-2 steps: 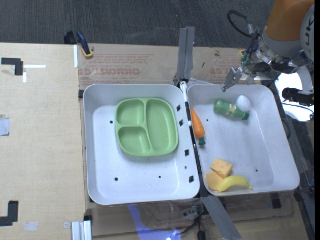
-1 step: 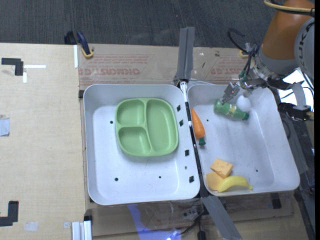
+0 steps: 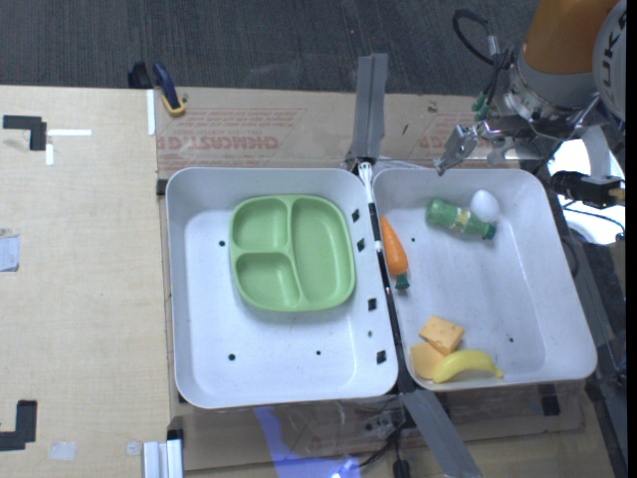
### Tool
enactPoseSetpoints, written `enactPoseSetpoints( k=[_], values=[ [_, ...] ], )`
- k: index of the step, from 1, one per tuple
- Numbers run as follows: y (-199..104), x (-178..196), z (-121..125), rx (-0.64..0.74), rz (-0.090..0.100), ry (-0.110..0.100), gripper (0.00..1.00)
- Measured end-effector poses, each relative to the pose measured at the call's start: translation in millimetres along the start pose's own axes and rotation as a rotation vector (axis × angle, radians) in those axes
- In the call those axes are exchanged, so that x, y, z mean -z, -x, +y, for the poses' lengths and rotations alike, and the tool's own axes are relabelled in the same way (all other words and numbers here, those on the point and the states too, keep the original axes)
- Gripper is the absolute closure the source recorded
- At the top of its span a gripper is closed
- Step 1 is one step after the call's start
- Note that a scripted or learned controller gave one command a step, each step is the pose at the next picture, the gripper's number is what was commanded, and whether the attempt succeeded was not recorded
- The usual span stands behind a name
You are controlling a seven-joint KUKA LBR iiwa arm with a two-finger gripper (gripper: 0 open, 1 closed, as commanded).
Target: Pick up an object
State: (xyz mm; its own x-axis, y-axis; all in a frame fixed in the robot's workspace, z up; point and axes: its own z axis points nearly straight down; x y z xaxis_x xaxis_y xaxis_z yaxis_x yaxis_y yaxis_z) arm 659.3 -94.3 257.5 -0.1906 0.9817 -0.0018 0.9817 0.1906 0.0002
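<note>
Fingers (image 3: pixel 456 153) hovered above right bin's (image 3: pixel 557 297) far rim, holding nothing; spread too small to judge. Arm (image 3: pixel 569 23) cut off top right. Green bottle (image 3: pixel 460 219) lay in right bin, long axis left-right, white cap end blurred.

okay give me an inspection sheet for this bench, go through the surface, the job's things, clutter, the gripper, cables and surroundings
Surface: left bin and right bin, white, side by side on a brown board.
Job's things: green bottle and white ball at the right bin's far side; carrot against its left wall; orange wedge and banana at the near edge.
Clutter: green divided plate in the left bin.
Gripper: gripper above the right bin's far rim, holding nothing.
Cables: black cable looping by the wrist.
Surroundings: blue clamp at the board's far left corner; dark floor beyond.
</note>
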Motion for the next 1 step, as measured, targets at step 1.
enactPoseSetpoints(
  k=[1],
  values=[
    [31.0, -139.5, -22.5, 0.139, 0.001, 0.0, 0.0]
  ],
)
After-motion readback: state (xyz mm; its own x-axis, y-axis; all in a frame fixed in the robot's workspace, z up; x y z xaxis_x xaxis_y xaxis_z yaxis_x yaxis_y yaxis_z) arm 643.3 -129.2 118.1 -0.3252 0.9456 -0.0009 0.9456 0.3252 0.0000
